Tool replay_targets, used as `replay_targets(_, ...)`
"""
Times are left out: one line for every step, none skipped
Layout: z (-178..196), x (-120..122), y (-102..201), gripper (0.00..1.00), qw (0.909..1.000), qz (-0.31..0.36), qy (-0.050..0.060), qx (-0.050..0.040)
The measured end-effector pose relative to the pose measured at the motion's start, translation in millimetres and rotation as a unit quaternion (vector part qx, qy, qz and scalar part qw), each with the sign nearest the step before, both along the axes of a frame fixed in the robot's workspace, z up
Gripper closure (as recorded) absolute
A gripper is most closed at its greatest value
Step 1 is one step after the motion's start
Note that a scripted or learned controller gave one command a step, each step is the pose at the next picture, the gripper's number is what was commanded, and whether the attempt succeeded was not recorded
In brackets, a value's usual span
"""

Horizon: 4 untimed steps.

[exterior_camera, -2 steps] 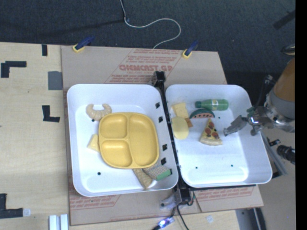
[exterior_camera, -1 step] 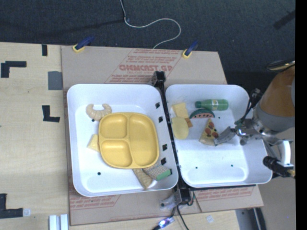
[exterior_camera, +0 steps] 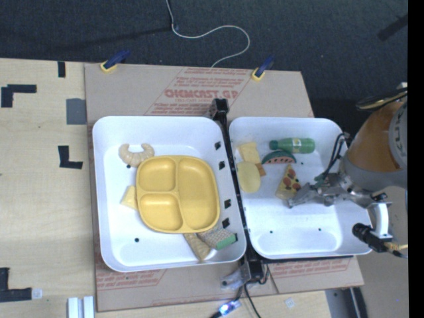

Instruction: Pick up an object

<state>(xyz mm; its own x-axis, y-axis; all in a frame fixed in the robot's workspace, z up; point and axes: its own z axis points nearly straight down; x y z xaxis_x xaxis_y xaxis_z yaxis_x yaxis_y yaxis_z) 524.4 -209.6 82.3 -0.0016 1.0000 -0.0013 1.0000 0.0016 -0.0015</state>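
End effector point(exterior_camera: 295, 200) low in right bin point(exterior_camera: 298, 240), finger state cannot tell. Pizza slice point(exterior_camera: 288, 182) just beside its tip, up-left; touching or apart unclear. Farther: watermelon slice point(exterior_camera: 277, 156), green bottle point(exterior_camera: 292, 145), pale yellow pieces point(exterior_camera: 248, 171) near the divider.

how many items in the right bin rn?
5 visible in the right bin: green bottle at the far side, watermelon slice just below it, two pale yellow pieces by the left wall, pizza slice near the pincer. The arm may hide more.
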Motion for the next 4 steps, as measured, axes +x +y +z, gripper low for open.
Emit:
replay_targets(13,1,-1,1.00,1.0000,0.000,-0.001,-0.0009)
replay_targets(74,4,-7,1.00,1.0000,0.000,-0.003,-0.0003)
replay_targets(116,7,-6,1.00,1.0000,0.000,-0.002,0.0001)
replay_targets(143,8,-6,1.00,1.0000,0.000,-0.001,0.0003)
